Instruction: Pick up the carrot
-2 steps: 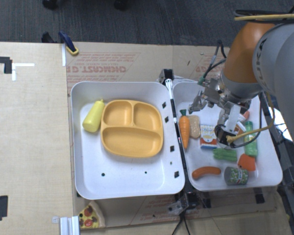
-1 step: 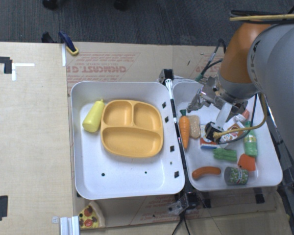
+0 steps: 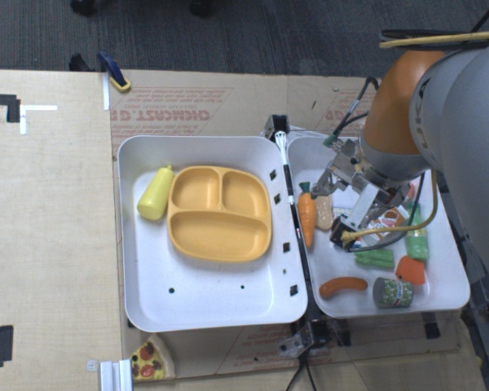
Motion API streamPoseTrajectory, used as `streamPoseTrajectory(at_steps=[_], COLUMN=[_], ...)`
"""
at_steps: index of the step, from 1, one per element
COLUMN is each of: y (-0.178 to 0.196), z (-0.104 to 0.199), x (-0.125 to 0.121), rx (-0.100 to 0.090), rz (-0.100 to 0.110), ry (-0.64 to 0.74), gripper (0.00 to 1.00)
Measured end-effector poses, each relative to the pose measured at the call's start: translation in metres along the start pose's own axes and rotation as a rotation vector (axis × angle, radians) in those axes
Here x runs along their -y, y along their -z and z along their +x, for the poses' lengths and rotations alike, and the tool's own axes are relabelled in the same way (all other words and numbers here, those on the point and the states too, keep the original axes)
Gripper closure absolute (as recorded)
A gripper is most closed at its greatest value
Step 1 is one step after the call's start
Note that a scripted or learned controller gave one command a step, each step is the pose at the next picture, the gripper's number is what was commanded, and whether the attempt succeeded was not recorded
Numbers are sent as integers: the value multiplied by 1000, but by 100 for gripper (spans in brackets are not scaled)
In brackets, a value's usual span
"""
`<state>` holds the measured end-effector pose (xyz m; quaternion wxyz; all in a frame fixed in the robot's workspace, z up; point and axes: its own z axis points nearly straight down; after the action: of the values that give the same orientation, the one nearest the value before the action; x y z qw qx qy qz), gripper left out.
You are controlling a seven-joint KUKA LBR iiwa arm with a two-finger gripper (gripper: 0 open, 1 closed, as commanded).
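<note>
Two bins point(image 3: 147, 300) hold toys; carrot point(image 3: 307, 218) lies beside end effector point(image 3: 336, 210), grip state unclear; cardboard lettering point(image 3: 167, 114) reads mirrored.

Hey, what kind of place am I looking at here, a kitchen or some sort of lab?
Most likely a robotics lab, not a kitchen: a robot arm reaches over two white bins holding toy food such as a carrot, on a cardboard-covered bench, with office chair wheels on carpet behind.

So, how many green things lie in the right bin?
2 that I can see: a long green piece below the claw, and a second green piece nearer the bin's right wall. The arm covers part of the bin, so more may be hidden.
</note>
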<state>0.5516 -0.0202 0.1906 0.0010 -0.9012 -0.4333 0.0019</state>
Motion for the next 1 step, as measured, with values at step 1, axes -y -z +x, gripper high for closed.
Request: streamPoseTrajectory(at_steps=[1], y=[-1], z=[27], x=[18], rx=[1], rz=[0], ry=[-94], gripper=[0])
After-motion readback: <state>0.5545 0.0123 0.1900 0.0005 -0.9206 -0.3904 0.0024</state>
